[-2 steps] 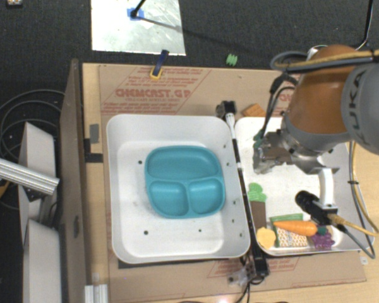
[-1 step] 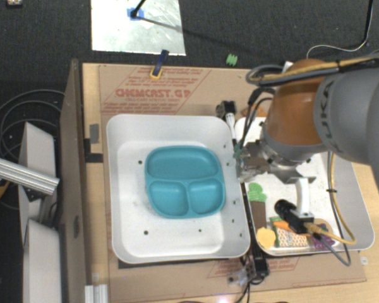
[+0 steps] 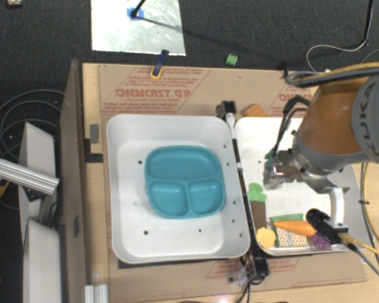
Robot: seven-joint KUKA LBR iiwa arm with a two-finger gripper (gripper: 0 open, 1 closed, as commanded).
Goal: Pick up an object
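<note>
- The right bin (image 3: 260,137) holds the likely targets. The left bin (image 3: 123,137) carries a blue tray (image 3: 184,180), which looks too broad for a grab.
- The arm (image 3: 335,125) hangs over the right bin's middle, with the gripper (image 3: 275,172) toward that bin's left edge. I cannot tell whether it is wide or narrow, and nothing shows held in it.
- The step in hand looks like lining up above a target. To do it well, centre over one item, descend straight and keep clear of the left wall.
- The carrot (image 3: 295,227) lies along the bin's camera-side edge, crowded by other bits, so a grab there may catch neighbours.
- The green piece (image 3: 257,192) lies at the left edge, just beside the gripper on its camera side. It stands alone and seems the best pick.
- The yellow piece (image 3: 266,237) sits in the camera-side left corner, farther off.
</note>
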